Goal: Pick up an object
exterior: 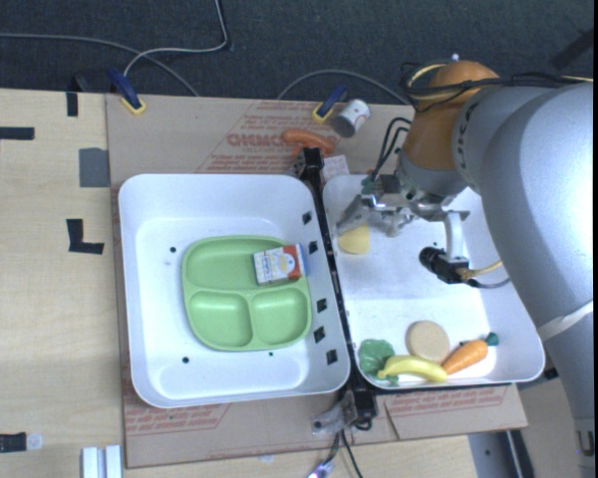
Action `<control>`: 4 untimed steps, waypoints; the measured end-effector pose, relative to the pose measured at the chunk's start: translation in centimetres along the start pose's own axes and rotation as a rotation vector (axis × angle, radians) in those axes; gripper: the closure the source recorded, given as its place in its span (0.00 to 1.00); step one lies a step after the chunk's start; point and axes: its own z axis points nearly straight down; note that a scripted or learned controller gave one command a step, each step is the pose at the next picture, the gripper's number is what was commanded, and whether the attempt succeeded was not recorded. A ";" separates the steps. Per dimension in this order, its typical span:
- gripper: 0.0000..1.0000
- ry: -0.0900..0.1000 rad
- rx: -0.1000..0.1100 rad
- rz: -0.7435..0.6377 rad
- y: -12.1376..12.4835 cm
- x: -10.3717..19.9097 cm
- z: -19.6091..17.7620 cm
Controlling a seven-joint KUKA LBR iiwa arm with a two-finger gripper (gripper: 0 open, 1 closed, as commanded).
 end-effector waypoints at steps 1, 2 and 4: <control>0.00 -0.001 -0.001 -0.001 -1.0 -0.5 0.0; 0.00 0.000 0.000 -0.001 1.0 -0.3 0.0; 0.00 -0.002 0.000 0.000 1.0 0.0 0.0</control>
